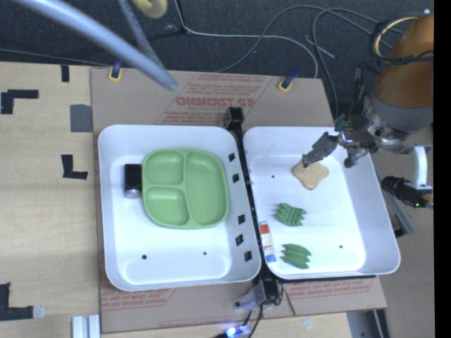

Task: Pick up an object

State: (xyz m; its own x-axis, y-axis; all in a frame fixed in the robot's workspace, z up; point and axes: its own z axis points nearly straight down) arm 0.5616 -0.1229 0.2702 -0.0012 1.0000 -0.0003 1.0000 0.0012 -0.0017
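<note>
My gripper (332,153) hangs over the back of the right bin (366,217), reaching in from the right with its fingers spread apart and nothing between them. Its left fingertip (314,155) lies just above the top edge of a tan bread-like piece (312,177); I cannot tell if they touch. Two green leafy toy pieces lie farther forward, one (289,215) mid-bin and one (296,255) near the front. A small red and white tube (266,239) lies along the bin's left wall.
The left bin (120,259) holds a green divided plate (187,187) and a small black block (132,178) to its left. Black clips (241,210) line the seam between the bins. Cables trail behind the bench.
</note>
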